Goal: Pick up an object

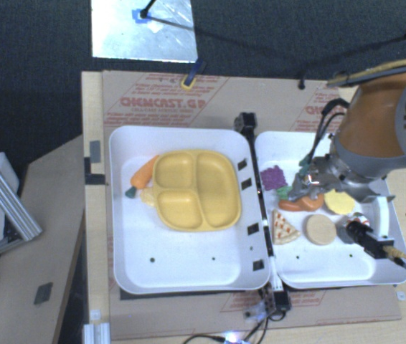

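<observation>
One fixed overhead camera — slanted down over both bins [189, 138].

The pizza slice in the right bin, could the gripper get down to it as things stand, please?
Probably yes. The pizza slice lies flat and uncovered by the divider, with the gripper just above and right of it; the tan disc sits close alongside.

In the left white bin [128, 264], the yellow three-compartment plastic plate [192, 190] takes up the middle; you have open floor along the front and the left. In the right white bin [332, 272], toy foods crowd the centre under the grey arm [375, 135]; the front strip lies free.
</observation>
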You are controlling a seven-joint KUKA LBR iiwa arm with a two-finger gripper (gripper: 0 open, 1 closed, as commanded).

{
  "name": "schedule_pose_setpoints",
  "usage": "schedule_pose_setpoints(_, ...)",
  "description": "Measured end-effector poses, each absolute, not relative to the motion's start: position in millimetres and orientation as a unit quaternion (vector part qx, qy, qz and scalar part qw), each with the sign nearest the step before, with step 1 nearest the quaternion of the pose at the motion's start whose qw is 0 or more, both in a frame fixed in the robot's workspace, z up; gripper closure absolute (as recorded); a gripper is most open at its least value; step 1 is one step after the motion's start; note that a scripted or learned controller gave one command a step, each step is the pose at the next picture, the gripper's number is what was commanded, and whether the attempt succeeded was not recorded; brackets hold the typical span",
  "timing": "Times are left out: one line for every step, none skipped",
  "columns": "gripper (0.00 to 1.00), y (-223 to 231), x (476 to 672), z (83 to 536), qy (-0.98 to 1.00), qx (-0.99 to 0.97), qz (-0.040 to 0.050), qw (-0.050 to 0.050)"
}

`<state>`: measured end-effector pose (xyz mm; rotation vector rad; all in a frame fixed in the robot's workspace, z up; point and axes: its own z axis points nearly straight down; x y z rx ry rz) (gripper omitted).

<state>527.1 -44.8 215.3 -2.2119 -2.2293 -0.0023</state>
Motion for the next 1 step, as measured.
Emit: schedule_pose_setpoints(1.0,-32.4,528.3,219.6,-0.709,-0.705,-0.0011,-0.001)
